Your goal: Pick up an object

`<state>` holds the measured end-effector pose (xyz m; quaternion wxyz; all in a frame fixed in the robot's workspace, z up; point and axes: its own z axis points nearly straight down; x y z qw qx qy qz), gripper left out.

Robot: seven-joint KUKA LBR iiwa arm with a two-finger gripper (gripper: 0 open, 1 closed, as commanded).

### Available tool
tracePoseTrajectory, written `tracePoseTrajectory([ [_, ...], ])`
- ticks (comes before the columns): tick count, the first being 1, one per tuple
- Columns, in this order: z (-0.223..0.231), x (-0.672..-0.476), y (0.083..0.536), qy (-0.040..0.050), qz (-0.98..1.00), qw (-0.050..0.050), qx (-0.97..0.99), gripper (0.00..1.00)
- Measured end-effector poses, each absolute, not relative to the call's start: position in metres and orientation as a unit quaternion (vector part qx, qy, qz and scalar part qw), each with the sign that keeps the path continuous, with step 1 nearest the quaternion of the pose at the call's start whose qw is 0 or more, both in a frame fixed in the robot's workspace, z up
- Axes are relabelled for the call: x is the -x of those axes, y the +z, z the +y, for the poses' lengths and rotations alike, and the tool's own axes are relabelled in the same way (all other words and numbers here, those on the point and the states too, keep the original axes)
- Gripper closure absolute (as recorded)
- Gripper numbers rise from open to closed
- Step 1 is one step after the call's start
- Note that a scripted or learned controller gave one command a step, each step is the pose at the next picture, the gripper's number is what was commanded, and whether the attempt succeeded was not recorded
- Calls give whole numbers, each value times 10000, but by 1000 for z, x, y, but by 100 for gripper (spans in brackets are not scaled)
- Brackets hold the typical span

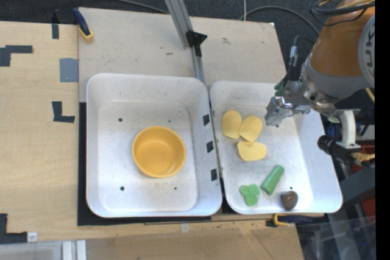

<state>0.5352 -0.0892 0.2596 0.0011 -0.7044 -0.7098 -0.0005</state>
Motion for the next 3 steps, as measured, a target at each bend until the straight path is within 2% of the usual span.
tracePoseTrajectory([
  [1,-35,-553,241,6,-7096,17,7046,100],
  [3,77,-592,243,-3,-7098,11,7044,100],
])
